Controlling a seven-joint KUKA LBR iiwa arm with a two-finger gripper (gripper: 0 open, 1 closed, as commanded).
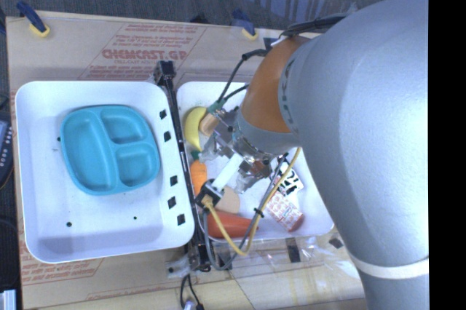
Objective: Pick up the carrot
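The carrot [198, 175] is a short orange piece against the left wall of the right bin [191, 92], partly covered by the gripper hardware. My gripper [222, 156] hangs low over that bin, just right of the carrot and close to it. The wrist and arm hide the gripper's tips, and whether it touches the carrot is hidden too.
A yellow banana [193, 125] lies just behind the carrot. A longer red-orange item [231, 225] lies by the bin's front wall, with a red-and-white packet [285, 211] to its right. The left bin [44, 228] holds a blue divided plate [109, 148]. The arm covers most of the right bin.
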